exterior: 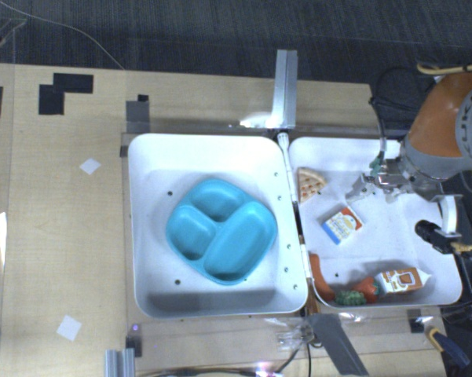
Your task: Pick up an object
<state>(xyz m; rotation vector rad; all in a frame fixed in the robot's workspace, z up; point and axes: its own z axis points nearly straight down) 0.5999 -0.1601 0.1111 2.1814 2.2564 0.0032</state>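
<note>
1. Objects for picking lie in the right bin (393, 151). You have a small white carton (342, 225) with blue and orange print, a flat pizza slice (309, 184), a second carton (399, 280) that is orange and white, a carrot (364, 287), a bit of green broccoli (349, 297) and a reddish sausage-like piece (318, 272).
2. Look at the claw (375, 181): it hangs over the upper part of that bin, under the grey wrist and the orange band of the arm (448, 128). Nothing sits between its fingers. Whether they are spread or pressed together, you cannot tell from this angle.
3. The small white carton is the nearest thing, lying tilted just below and to the left of the claw, on bare bin floor with free space all round it.
4. The pizza slice lies to the claw's left, close to the wall between the two bins.
5. Well below the claw, along the bin's near wall, the orange carton, carrot, broccoli and reddish piece are crowded together, the carrot touching the carton's left end.
6. Far to the claw's left, the left bin (153, 210) holds a blue divided tray (221, 231), sitting tilted in the middle.
</note>
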